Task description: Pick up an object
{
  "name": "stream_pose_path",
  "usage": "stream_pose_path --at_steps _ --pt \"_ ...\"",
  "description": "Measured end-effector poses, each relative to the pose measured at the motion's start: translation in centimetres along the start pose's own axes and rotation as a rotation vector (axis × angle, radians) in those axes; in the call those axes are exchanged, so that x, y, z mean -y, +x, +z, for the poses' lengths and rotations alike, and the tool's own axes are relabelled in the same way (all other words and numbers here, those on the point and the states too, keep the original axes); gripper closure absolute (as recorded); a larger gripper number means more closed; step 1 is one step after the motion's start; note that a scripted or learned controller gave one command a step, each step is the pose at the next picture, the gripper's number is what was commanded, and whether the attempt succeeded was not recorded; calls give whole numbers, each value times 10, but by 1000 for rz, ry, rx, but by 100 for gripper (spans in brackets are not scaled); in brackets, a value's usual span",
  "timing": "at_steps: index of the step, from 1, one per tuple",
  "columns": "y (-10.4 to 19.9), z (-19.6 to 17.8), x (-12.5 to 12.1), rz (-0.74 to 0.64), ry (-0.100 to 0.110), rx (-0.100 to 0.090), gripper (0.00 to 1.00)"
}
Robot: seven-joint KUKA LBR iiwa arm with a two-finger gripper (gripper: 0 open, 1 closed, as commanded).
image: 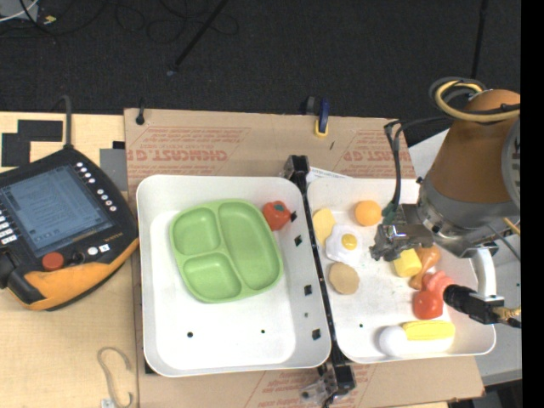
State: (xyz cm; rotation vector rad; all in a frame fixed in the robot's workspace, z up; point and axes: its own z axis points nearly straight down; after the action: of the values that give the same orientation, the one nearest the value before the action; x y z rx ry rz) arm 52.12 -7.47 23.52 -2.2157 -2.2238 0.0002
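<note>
Two shallow white bins sit side by side on a sheet of cardboard [221,147] at the centre of the frame. The left bin [161,313] holds a green divided plate [225,251] lying flat, and a small red toy [276,215] rests just beside the plate's upper right corner, against the bin's right wall.

The right bin [365,334] carries a scatter of toy food. Near its upper left lie a yellow piece [323,223] and an orange ball [368,212]; below them are a fried egg [347,243] and a tan round piece [344,278]. Further right sit a yellow block [408,263] and a red piece [430,299], and at the bin's lower right a yellow corn-like piece [429,331] lies touching a white round thing [393,339].

The arm [476,160] comes in from the right of the frame, its orange band high over the right bin. The gripper [389,238] is low in that bin, between the fried egg and the yellow block, just below the orange ball. Its dark fingers blur together, so I cannot tell how far apart they stand or whether anything is between them.

At the left edge of the frame a control tablet [55,219] rests on the bench.
</note>
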Motion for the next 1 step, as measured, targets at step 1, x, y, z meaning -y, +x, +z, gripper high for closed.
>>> stream_pose_path --at_steps 1 --pt "43 -4 -14 0 0 0 100"
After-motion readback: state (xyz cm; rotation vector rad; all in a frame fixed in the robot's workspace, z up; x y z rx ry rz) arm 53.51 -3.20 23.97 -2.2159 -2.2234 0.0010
